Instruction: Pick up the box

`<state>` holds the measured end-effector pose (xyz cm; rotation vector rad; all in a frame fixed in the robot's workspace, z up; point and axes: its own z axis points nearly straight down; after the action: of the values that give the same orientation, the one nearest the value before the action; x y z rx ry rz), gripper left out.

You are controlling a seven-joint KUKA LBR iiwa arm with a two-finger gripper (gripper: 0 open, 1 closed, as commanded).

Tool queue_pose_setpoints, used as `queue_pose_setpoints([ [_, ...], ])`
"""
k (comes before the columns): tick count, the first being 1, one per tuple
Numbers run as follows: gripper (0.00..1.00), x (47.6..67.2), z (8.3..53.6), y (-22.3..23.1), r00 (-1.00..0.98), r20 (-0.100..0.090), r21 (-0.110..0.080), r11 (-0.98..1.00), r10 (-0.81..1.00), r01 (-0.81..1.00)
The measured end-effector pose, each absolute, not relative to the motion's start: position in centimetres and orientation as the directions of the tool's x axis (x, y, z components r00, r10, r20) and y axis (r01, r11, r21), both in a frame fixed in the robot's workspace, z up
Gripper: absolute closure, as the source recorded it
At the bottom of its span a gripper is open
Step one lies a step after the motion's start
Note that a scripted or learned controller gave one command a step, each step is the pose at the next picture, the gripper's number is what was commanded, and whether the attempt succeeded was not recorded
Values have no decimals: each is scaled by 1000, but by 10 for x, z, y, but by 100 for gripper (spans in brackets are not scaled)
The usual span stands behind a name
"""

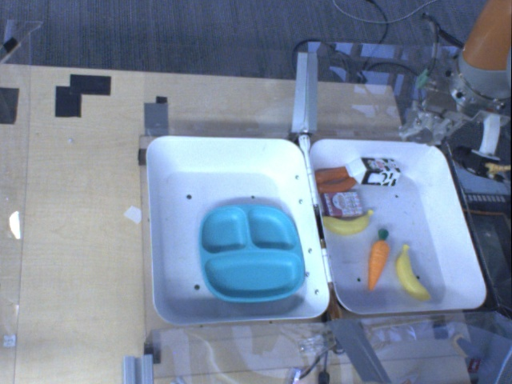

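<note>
So the box, the little black-and-white patterned one, is sitting in the right bin up near its far wall, lying flat on the floor of the bin. Nothing is touching it. Just to its left there's an orange-brown packet and below that a dark red packet, both close by but the box looks like it has some open space on its right side.

Further down the same bin you've got a banana tucked under the red packet, a carrot standing roughly lengthwise, and a second banana near the front corner. The left bin holds a blue divided tray.

Progress-wise I'd say basically nothing is done yet. The box hasn't been lifted, it's resting where it is, and the whole approach, descent and grab are still to come.

The gripper is up at the far right corner of the right bin, above and beyond the rim, well apart from the box. It's a blurry grey tangle from this angle so I honestly can't tell how its jaws stand, and I see nothing held in it
</note>
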<state>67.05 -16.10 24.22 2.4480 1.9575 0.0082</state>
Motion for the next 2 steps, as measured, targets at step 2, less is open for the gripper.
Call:
queue_pose_setpoints([
  [2, 100, 670, 242, -187, 170, -1, 4, -170, 986, 986],
])
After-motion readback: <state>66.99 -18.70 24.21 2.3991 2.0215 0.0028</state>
